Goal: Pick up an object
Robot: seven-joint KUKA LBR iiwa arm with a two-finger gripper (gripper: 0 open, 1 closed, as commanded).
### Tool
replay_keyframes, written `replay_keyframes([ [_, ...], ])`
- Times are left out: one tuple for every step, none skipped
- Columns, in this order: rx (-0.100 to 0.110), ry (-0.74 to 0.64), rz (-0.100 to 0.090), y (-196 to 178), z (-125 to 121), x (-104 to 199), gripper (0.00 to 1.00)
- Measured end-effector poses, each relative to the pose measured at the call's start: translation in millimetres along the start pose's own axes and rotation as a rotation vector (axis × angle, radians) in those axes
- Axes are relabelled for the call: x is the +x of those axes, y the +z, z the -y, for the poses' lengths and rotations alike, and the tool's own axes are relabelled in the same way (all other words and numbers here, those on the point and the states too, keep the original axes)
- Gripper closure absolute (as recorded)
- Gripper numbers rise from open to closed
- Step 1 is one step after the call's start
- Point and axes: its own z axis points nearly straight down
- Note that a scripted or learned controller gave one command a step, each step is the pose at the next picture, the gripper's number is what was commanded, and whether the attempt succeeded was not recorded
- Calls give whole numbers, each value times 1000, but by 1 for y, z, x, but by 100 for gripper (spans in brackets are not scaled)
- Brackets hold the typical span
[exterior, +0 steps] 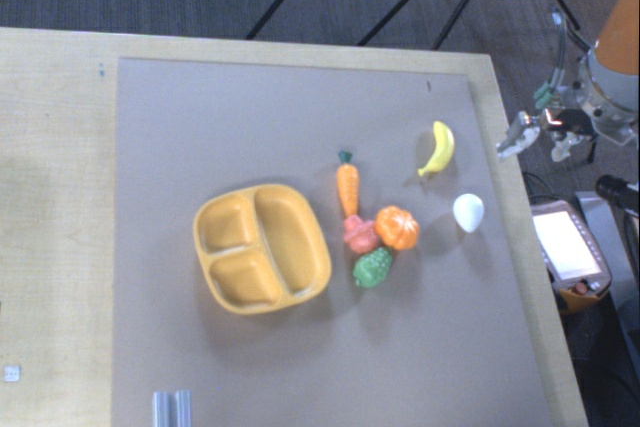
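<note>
approach is the step in hand: gripper point(545, 137), finger state impossible to tell, hangs right of the bench edge, needing a leftward reach to the banana point(437, 150).

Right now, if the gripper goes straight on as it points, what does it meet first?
Likely the bench's right rim, just under the gripper; the banana lies further left. Depth is unclear.
</note>
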Motion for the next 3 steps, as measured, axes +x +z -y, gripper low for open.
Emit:
replay_keyframes([
  [0, -70, -1, 179, -32, 22, 0],
  [0, -385, -1, 179, -39, 61, 0],
  [-5, -386, -1, 167, -41, 62, 100],
])
